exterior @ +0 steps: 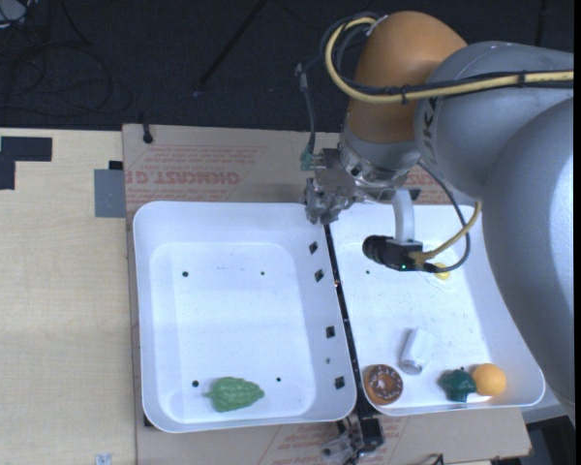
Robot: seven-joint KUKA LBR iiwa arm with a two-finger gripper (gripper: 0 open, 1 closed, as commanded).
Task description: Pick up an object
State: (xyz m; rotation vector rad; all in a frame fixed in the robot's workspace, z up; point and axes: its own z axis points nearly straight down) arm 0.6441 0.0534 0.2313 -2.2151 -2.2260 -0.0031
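Four small things are lying near the front edge of the right bin (523, 371): a round brown doughnut-like piece (382, 384) sitting at the front left corner, a small pale cylinder (412, 349) lying tilted just behind and to the right of it, a dark green lump (457, 384) further right, and an orange ball (488, 380) touching that green lump on its right side. A fifth thing, a light green knobbly lump (235, 393), is resting alone near the front of the left bin (145, 289), well apart from the others. The gripper (320, 204) is hanging far from all of these, at the back of the bins, right over the spot where the two inner walls are meeting, and nothing is showing between its tips; whether it is open or closed cannot be told from this angle. The grey arm (504, 105) with its orange band (402, 56) is reaching in from the right, with yellow cables looping around the wrist. Both bins are sitting on a sheet of brown cardboard (223, 163) laid over a pale wooden bench (48, 289).
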